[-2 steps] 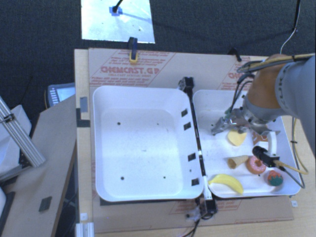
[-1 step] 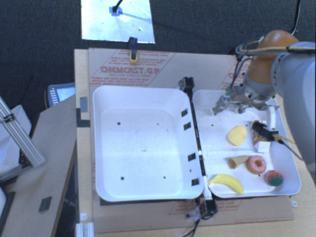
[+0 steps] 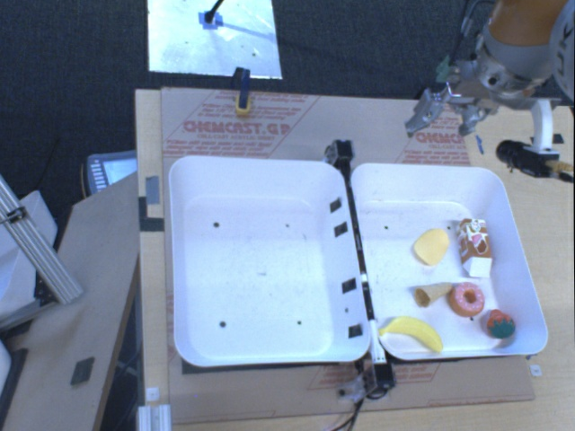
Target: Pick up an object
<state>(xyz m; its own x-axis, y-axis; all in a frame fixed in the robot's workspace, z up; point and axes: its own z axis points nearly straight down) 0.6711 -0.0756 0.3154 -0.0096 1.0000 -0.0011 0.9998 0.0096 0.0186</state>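
Observation:
The right bin holds several toy foods near its front right. A yellow banana lies at the front, a pink donut and a small cone behind it. A round yellow piece and a cake slice sit further back. A red and green fruit rests in the front right corner. My gripper hangs high above the bench behind the right bin's back edge, open, with nothing between its fingers.
The left bin stands beside the right one, with black clips along the shared wall. A silver plate lies at the back, and a yellow clamp sits on the cardboard behind the left bin.

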